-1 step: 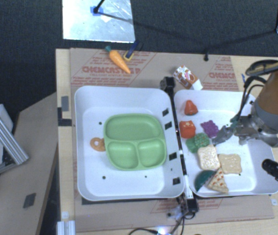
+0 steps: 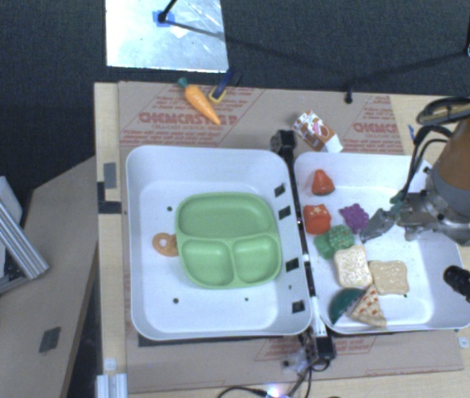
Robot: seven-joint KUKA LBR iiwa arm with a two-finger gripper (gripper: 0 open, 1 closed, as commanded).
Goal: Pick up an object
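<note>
The right bin (image 2: 442, 305) holds several toy foods: a red strawberry-like piece (image 2: 322, 182), a red block (image 2: 317, 219), purple grapes (image 2: 354, 216), a green leafy piece (image 2: 335, 240), two toast slices (image 2: 352, 266) (image 2: 388, 276), a pizza wedge (image 2: 370, 308) and a dark teal piece (image 2: 341, 304). My gripper (image 2: 378, 223) hangs over the middle of this bin, just right of the grapes and above the toast. Its dark fingers point left and down, with nothing visibly between them.
The left bin (image 2: 147, 222) holds a green divided plate (image 2: 225, 240) and a small orange ring (image 2: 165, 245). Behind the bins lie a toy carrot (image 2: 201, 104) and a wrapped snack (image 2: 317, 131). The arm (image 2: 467, 172) fills the right side.
</note>
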